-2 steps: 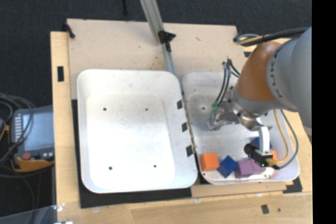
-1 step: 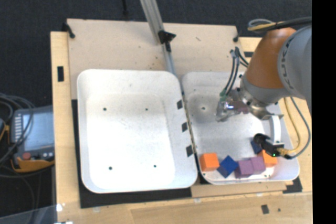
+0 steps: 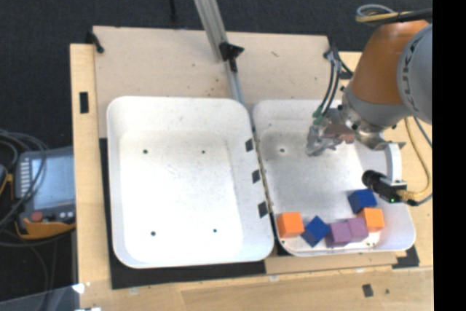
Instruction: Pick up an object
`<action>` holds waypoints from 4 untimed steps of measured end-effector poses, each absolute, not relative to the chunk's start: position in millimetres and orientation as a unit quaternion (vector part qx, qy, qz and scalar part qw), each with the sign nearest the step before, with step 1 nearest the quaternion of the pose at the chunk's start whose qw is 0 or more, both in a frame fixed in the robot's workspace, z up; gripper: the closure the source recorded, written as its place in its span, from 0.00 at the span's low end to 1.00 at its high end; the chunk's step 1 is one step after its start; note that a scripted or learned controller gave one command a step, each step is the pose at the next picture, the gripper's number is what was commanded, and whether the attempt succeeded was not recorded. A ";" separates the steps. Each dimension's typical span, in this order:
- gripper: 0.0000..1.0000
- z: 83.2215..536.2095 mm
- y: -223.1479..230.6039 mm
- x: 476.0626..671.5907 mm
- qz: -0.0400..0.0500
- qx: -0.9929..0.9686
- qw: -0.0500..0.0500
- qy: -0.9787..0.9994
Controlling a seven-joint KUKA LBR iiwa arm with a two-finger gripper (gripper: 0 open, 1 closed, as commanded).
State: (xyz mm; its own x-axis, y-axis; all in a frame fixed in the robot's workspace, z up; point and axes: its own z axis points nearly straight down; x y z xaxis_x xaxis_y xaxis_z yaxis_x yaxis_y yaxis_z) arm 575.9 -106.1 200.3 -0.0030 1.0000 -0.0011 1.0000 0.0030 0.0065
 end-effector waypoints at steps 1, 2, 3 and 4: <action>1.00 252.5 -107.1 577.8 0.002 0.705 0.003 0.709; 1.00 258.5 -53.1 568.1 0.001 0.705 0.000 0.710; 1.00 258.8 -3.0 560.3 0.000 0.705 -0.001 0.709; 1.00 259.7 40.6 545.4 0.000 0.705 -0.001 0.709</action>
